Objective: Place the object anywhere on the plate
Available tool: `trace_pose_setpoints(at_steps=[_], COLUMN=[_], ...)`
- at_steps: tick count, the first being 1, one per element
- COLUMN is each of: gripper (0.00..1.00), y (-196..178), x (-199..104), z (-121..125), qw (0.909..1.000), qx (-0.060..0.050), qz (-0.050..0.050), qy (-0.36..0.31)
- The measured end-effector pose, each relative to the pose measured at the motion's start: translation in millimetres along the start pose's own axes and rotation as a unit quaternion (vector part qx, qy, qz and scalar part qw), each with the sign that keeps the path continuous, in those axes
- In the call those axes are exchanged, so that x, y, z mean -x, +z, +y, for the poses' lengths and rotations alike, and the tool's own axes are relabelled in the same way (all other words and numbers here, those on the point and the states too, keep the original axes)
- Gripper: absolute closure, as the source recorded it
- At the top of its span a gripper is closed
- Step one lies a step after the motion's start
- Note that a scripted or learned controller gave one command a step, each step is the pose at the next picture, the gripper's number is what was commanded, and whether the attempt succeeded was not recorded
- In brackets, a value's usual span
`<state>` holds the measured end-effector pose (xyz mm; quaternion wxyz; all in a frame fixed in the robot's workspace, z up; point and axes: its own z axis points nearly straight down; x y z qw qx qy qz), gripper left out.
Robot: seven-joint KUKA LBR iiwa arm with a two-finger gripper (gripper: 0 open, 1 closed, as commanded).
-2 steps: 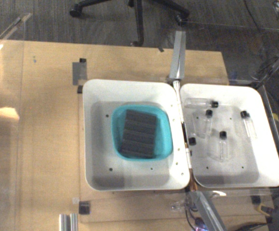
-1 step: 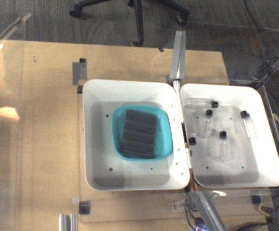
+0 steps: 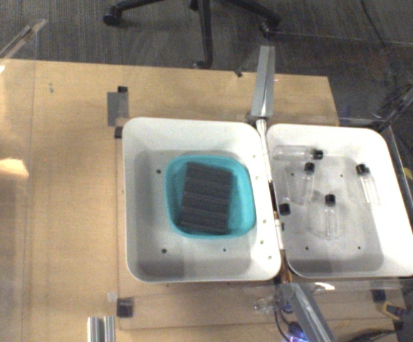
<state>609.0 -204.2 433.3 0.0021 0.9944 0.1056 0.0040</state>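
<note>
Claw grip cannot be told from this view, whether spread or pinching. If the dark ribbed block (image 3: 207, 199) is the task's object, it lies flat near the middle of the teal plate (image 3: 172, 191), well inside the rim, so the placing looks done and it should not slide off. The plate sits in the left bin (image 3: 139, 212), away from the walls. Clear vials (image 3: 310, 180) with black caps lie scattered in the right bin (image 3: 391, 212), likely spare stock for picking.
</note>
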Motion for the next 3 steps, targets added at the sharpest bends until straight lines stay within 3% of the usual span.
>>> trace_pose_setpoints(at_steps=[1, 2, 3], gripper=[0.00, 0.00, 0.00], y=[-3.0, -3.8, -2.6], x=[25.6, 80.3, 31.3], z=[-4.7, -15.7, -6.7], qw=[1.0000, 1.0000, 1.0000], qx=[-0.001, 0.000, 0.000], qz=[-0.001, 0.000, 0.000], qy=[0.003, -0.005, 0.001])
